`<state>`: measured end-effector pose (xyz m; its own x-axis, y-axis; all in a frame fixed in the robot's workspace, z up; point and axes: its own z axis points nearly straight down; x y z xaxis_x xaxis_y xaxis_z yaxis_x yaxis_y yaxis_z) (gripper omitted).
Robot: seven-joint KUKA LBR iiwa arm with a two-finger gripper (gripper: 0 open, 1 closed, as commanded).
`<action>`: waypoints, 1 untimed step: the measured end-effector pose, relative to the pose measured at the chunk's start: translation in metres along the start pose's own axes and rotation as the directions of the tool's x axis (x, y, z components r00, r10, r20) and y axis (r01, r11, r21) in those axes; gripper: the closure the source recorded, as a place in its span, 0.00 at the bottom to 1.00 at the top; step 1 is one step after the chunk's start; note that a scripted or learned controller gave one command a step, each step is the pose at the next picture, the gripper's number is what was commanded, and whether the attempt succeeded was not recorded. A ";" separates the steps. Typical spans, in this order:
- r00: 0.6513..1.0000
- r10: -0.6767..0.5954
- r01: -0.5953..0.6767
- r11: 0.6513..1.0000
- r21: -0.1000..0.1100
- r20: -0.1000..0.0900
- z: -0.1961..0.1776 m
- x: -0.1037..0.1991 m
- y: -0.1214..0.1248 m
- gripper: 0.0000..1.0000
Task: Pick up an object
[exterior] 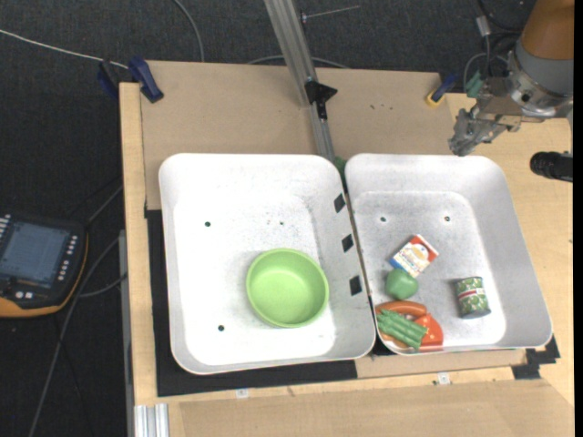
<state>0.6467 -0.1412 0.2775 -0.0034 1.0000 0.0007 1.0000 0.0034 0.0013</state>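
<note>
Gripper (471,135) was recorded above the far rim of the right bin (510,198), nothing seen held (finger state could not be told). Candidate objects were listed well apart from it, toward the near edge: carton (414,255), green ball (401,285), can (471,297), vegetable plate (410,328). Left bin (191,208) was found holding a green bowl (287,287).

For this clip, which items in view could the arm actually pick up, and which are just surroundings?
Could be picked up: green bowl, small carton, green ball, can, plate of vegetables.

Surroundings: left bin, right bin, handheld screen, blue clamp, metal pole. The gripper is above the right bin's far edge.
</note>
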 end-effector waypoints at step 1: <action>1.000 -0.001 0.001 1.000 0.000 -0.001 -0.004 0.056 -0.006 1.00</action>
<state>0.6403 -0.0850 0.2811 -0.0048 1.0000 0.0013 1.0000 0.0048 0.0010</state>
